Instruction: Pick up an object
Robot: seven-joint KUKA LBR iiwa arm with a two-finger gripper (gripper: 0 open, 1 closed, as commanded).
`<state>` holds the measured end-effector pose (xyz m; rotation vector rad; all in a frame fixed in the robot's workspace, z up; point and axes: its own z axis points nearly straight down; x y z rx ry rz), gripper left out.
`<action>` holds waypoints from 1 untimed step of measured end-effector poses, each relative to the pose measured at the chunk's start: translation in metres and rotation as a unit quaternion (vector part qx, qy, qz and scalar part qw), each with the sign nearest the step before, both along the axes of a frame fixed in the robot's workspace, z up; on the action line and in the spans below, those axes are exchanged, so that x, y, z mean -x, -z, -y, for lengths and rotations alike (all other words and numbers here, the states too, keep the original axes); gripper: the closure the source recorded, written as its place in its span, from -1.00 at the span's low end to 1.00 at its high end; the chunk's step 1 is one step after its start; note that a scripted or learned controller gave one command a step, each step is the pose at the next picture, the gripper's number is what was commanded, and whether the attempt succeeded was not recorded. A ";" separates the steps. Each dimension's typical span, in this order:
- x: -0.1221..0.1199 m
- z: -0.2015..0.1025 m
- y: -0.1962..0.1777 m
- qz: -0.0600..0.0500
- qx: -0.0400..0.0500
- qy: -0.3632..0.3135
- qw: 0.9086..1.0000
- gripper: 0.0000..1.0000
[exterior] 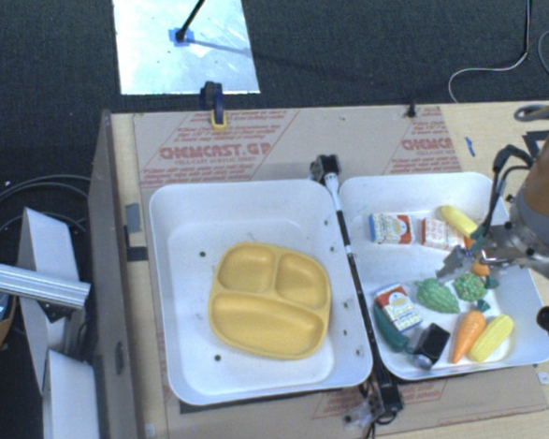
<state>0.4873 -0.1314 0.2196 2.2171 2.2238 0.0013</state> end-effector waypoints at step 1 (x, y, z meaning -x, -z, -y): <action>-0.049 0.015 0.134 -0.001 0.000 0.000 1.000 -1.00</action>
